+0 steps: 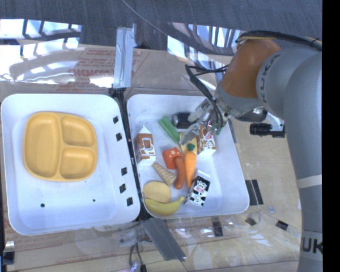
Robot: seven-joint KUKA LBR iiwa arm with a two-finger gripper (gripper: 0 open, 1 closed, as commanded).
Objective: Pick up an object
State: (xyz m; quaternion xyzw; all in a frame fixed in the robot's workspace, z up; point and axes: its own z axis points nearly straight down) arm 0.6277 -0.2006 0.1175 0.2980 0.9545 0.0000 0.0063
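In the right bin lies a heap of toy food. A brown and white carton is at the left, with a green stick beside it. Two orange carrots lie next to a red piece. A cone, a yellow lump and a banana sit at the front, with a cow-patterned box to their right. My gripper hangs low over the bin's back part, right beside a small carton and just above the carrot tops.
The left bin holds a yellow divided plate. A dark small object lies at the back of the right bin. The grey arm comes in from the right over that bin's edge. Tape strips and cardboard surround the bins.
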